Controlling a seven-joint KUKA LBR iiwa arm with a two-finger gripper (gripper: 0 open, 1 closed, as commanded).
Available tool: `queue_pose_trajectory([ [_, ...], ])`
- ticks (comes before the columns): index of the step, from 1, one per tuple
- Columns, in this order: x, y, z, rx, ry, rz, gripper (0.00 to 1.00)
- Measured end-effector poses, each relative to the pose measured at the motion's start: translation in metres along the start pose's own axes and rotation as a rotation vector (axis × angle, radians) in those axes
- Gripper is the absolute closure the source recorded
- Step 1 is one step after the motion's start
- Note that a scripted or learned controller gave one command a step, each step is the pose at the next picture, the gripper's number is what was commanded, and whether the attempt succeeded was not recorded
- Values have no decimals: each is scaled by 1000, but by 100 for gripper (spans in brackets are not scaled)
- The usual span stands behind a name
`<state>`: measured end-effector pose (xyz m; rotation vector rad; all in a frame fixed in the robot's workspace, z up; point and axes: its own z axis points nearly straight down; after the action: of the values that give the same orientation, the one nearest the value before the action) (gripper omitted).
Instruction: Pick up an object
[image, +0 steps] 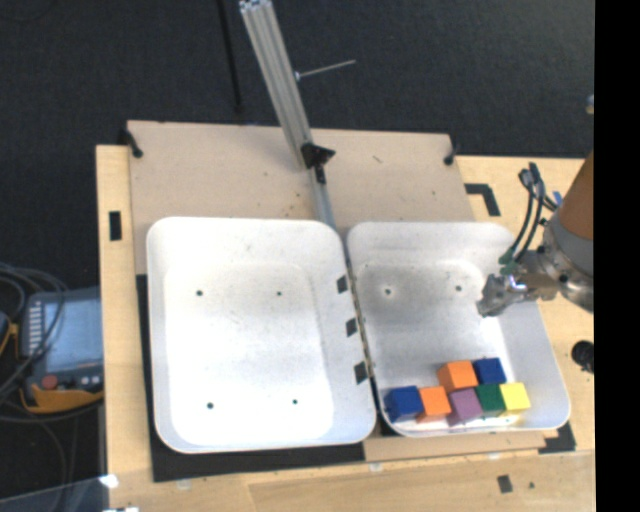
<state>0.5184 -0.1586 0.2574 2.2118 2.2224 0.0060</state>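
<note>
The jaws (493, 300) sit at mid-right of the frame, above the right bin's (420, 255) upper right portion; we cannot tell whether they are spread or pressed together, the tip being small and blurred. We see nothing between them. The arm (572, 245) enters from the right edge, grey wrist with cables looping above it.

Below the jaws, well apart, a cluster of small blocks lies along the right bin's lower edge. From left to right in the front row: a blue block (403, 402), an orange block (435, 401), a purple block (466, 404), a green block (491, 398), a yellow block (515, 396). Behind them, a second orange block (460, 374) and a second blue block (489, 370). They touch or sit just beside one another.

The left bin (250, 330) fills the centre-left of the frame. Both bins rest on a tan worktop (290, 170). A metal rail (280, 85) slants from top centre down between the bins. At the left edge we note a handheld pendant (62, 345).
</note>
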Motion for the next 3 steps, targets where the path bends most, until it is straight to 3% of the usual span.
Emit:
queue_pose_trajectory([
  [2,107,5,10,5,3,-4,100],
  [3,151,-4,14,7,2,-2,100],
])
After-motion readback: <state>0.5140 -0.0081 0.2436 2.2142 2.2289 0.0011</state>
